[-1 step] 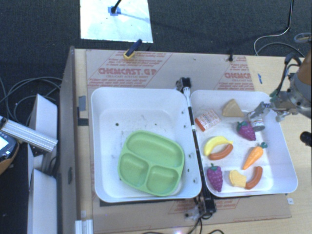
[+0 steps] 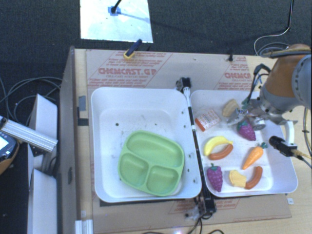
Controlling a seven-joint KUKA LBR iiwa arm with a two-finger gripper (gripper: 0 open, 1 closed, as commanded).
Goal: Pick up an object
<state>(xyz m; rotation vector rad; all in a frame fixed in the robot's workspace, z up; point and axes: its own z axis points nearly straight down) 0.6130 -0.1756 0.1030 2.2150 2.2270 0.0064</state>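
The grey arm (image 2: 285, 82), its orange band showing above the wrist, reaches in from the right side of the counter (image 2: 161, 65) and bends down over the far right part of the right-hand white bin (image 2: 292, 182). Its tool (image 2: 247, 117) sits low among the toy food, just above a purple bunch of grapes (image 2: 247, 130) that lies right under its tip; whether the tool is open, closed or gripping the grapes cannot be told from here, the metal parts blurring together. A tan bread-like piece (image 2: 230, 107) lies just beside the tool toward the bin's far edge, and a red-and-white packet (image 2: 207, 120) rests near the bin's left wall. Toward the middle of the bin lie a yellow banana (image 2: 216, 143) touching a sausage (image 2: 221, 153), with a carrot (image 2: 253, 156) to their right. At the near edge are a second bunch of grapes (image 2: 214, 177), a yellow cheese-like wedge (image 2: 237, 178) and another sausage (image 2: 254, 177). The left-hand bin (image 2: 105, 130) carries a green divided tray (image 2: 151, 163) in its near right part.
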